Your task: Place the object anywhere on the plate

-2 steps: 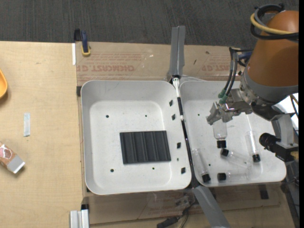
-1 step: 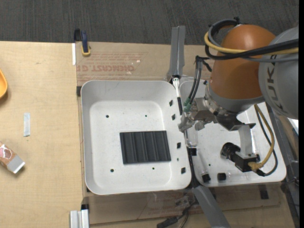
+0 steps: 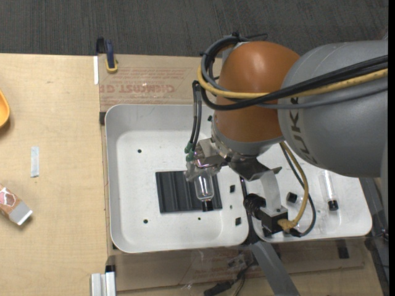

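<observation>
The plate [image 3: 180, 192], a dark ribbed rectangle, is seen lying flat on the floor of the left white bin [image 3: 123, 165], toward its near right part. The gripper [image 3: 204, 189] is poised over the plate's right edge, with a clear, glassy object seen at its tip; whether the jaws are spread or pressed together cannot be told. A small clear tube [image 3: 331, 193] lies in the right bin [image 3: 352, 224], and the bins rest on the counter [image 3: 49, 103].

Grey arm [image 3: 333, 103] reaches over left white bin [image 3: 123, 165], pincer [image 3: 203, 187] above a black ribbed plate [image 3: 179, 193]
</observation>
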Controlling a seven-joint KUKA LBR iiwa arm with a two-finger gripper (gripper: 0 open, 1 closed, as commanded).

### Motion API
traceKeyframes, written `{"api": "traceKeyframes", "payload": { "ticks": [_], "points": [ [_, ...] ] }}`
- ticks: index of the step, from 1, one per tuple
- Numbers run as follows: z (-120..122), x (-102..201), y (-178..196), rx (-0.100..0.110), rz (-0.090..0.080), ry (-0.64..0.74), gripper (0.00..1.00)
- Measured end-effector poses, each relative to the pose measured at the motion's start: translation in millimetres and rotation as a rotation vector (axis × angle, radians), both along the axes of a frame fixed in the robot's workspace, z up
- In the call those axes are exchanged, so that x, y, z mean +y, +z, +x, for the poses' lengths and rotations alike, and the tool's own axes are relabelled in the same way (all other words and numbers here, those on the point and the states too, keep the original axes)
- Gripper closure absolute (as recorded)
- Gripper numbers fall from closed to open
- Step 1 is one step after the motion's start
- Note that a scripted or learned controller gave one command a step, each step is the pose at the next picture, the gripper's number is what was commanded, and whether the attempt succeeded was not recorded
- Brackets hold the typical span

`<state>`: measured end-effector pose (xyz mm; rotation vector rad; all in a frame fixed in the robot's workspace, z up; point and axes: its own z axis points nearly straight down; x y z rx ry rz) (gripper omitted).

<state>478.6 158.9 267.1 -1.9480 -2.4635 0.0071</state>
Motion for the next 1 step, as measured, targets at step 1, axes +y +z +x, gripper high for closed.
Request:
{"api": "traceKeyframes", "payload": {
  "ticks": [1],
  "points": [
    [-0.9,-0.5,-14.9,0.0,0.001,0.069,1.0]
  ]
}}
